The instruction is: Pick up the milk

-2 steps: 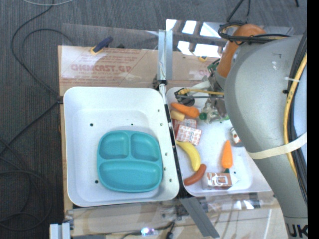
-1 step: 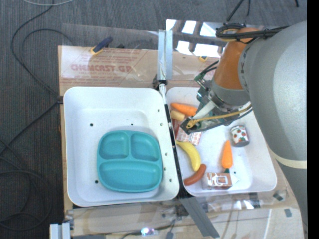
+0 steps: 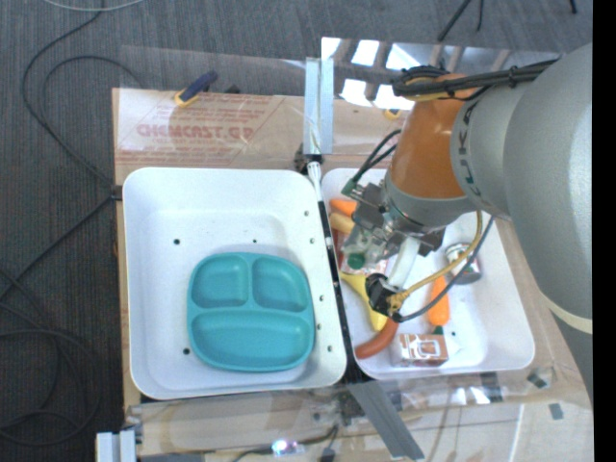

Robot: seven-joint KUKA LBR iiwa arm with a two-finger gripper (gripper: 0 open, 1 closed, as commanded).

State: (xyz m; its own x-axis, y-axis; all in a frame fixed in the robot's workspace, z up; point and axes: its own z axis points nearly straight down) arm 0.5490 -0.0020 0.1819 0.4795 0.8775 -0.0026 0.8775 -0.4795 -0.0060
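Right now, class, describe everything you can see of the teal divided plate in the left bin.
The teal divided plate is a rounded rectangle, plastic by its look, smooth and matte. Raised ridges split it into three compartments: two smaller ones along the far side and one long one along the near side. It lies flat, right side up, on the floor of the left white bin, toward the bin's near right part. Nothing lies in it and only the bin touches it.

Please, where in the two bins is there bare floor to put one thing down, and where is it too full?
Left bin: bare white floor lies behind and left of the teal divided plate, toward the far wall. Right bin: crowded. The gripper hangs over a pile of toy food, with a small carton near the front; little floor shows along the right wall.
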